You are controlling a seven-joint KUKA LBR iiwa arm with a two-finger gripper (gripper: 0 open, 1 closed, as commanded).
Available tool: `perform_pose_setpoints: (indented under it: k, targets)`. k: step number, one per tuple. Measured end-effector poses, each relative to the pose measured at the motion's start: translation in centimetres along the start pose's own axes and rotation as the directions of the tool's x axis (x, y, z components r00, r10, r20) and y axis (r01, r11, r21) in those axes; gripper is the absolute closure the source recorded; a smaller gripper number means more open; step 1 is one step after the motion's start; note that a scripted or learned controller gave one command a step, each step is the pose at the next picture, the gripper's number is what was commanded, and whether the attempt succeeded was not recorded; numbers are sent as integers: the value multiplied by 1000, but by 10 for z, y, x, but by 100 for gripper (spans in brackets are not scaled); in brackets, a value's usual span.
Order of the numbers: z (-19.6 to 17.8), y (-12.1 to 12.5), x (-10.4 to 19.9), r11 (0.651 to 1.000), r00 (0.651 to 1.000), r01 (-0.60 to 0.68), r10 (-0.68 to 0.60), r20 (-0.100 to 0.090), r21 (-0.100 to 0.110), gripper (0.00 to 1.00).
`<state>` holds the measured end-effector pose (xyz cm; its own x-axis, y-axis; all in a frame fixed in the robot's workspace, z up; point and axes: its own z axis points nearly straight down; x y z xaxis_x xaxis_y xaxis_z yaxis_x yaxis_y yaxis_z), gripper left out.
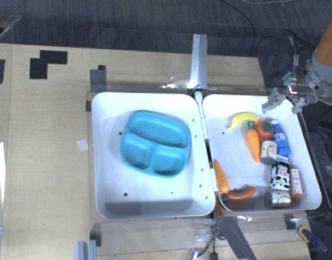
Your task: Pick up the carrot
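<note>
Camera view is cutting off the grey arm with its orange band [328, 50] at the right edge, so most of it is sitting out of frame. Metal two-finger pincer [283, 101] is hovering over the far right corner of the right shallow white bin [312, 199]; too small and blurred to tell its opening, and nothing is showing between its tips. Small labelled cans and bottles [280, 169] are crowding along that bin's right side, too jumbled to count. Two orange carrots are lying in this bin: one [253, 144] just beside the yellow banana [242, 119], one [220, 177] against the left wall near a red-brown sausage [242, 193]. Left white bin [109, 199] is holding one blue three-compartment tray [154, 142]. Both bins are resting on the tan surface [41, 161].
</note>
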<state>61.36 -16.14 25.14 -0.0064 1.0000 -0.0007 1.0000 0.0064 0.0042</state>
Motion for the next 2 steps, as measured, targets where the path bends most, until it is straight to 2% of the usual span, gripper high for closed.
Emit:
perform_pose_setpoints:
  k: [1,2]
  targets:
    - [100,-12,32,995,995,96,-96,0,1,0]
    - [156,-13,-5,975,975,221,-221,1,-3,0]
